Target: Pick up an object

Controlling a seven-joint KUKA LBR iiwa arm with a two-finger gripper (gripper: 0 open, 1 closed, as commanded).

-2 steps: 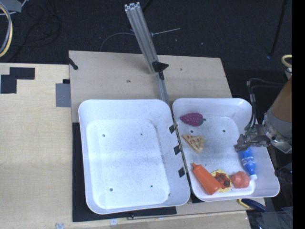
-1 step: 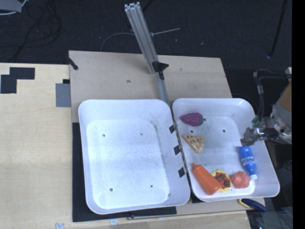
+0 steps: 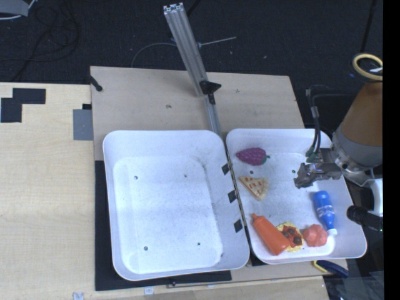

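Here's the arm [image 3: 365, 120]: a broad orange cone narrowing into a grey collar, with a yellow ring at its twelve o'clock. A thin black cable [image 3: 315, 127] loops along its nine o'clock side above the dark metal gripper [image 3: 307, 177].

A pale wooden bench top [image 3: 156, 99] bears two shallow white plastic bins (side by side, rims touching): the left bin [image 3: 112, 167] and the right bin [image 3: 350, 245]. A slanted grey aluminium rail [image 3: 187, 49] rises behind them from near their shared edge. Thin black cables [image 3: 56, 24] trail over the dark floor beyond.
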